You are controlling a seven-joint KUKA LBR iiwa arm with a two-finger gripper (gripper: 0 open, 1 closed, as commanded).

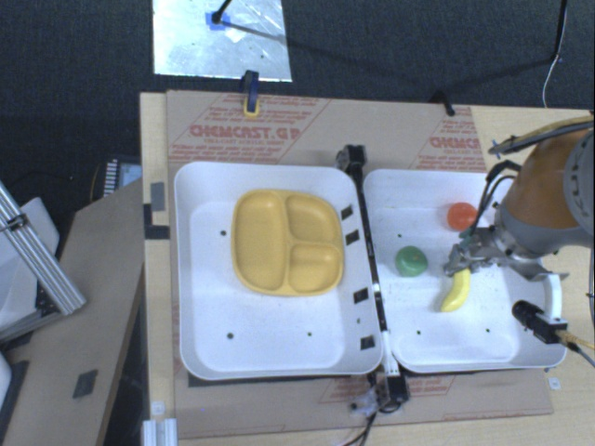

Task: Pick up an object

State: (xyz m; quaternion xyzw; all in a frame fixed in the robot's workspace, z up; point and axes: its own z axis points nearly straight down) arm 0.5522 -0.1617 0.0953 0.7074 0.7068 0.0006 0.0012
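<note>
1. Claw [462,258] low in right bin [483,351], directly over banana [455,292] top; finger spread: cannot tell.
2. Green ball [411,261] just left, orange ball [462,216] beyond.
3. Judgement: positioned for banana grasp.

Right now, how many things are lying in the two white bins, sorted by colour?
Yellow: 2, the divided plate in the left bin and the banana in the right bin
Green: 1, the round green piece
Orange: 1, the round orange piece
Total: 4
</note>
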